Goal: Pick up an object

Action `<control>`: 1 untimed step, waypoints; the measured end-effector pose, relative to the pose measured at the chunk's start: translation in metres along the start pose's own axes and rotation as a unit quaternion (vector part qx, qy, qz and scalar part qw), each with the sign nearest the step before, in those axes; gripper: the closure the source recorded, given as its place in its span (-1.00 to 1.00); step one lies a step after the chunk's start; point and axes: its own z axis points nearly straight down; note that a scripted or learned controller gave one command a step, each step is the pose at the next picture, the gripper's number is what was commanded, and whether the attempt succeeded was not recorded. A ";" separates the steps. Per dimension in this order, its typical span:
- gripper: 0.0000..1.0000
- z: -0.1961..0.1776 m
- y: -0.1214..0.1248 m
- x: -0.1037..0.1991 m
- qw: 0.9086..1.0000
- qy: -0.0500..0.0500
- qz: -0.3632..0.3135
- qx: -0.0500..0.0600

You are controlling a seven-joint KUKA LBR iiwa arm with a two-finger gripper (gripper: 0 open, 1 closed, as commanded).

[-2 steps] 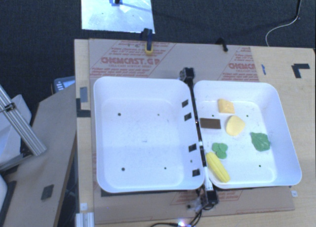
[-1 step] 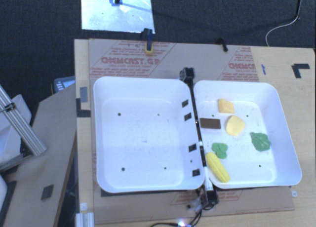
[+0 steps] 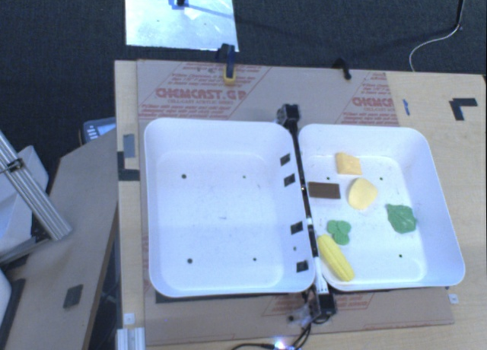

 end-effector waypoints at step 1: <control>1.00 0.067 -0.052 0.030 1.000 0.002 -0.001 0.004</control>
